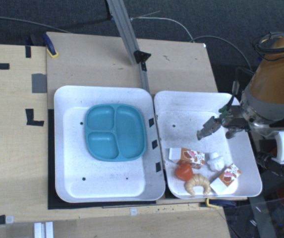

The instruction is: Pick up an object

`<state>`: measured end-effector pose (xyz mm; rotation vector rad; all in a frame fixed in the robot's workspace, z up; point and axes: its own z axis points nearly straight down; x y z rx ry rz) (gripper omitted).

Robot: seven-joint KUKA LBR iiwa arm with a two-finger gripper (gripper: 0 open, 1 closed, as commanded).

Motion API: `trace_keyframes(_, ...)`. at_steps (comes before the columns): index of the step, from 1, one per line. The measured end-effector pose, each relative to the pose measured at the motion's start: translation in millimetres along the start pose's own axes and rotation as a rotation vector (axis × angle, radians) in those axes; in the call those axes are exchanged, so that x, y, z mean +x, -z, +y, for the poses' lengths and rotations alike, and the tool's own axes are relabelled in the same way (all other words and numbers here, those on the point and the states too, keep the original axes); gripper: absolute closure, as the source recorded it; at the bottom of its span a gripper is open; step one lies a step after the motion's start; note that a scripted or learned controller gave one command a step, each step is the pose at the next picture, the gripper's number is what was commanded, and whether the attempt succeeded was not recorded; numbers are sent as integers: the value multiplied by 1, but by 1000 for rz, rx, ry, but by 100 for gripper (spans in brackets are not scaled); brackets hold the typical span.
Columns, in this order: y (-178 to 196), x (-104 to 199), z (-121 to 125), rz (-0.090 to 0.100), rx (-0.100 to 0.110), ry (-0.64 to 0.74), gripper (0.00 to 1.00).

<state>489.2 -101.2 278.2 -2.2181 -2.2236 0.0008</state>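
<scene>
A: Lowest in frame, what's on the worktop (pixel 13 148)?
B: Left bin (pixel 62 182) carries a blue plate (pixel 116 132); croissant (pixel 198 184) lies bottom right. End effector (pixel 206 130), right, hovers unclenched over the right bin (pixel 191 103), grasping nothing. Dark floor (pixel 42 4) beyond.

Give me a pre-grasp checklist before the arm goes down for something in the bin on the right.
1. Things to pick lie in the right bin: ok, a croissant, a red piece and small cartons sit at its near end.
2. Gripper above that bin: ok.
3. Gripper directly over the pile: not ok, it hangs farther back, over bare floor.
4. Fingers open: cannot tell.
5. One thing stands apart: not ok, they crowd together.
6. Blue plate out of the way: ok, in the left bin.
</scene>
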Motion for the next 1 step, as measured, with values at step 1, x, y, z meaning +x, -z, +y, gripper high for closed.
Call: trace_keyframes(1,0,0,0,0,0,0,0)
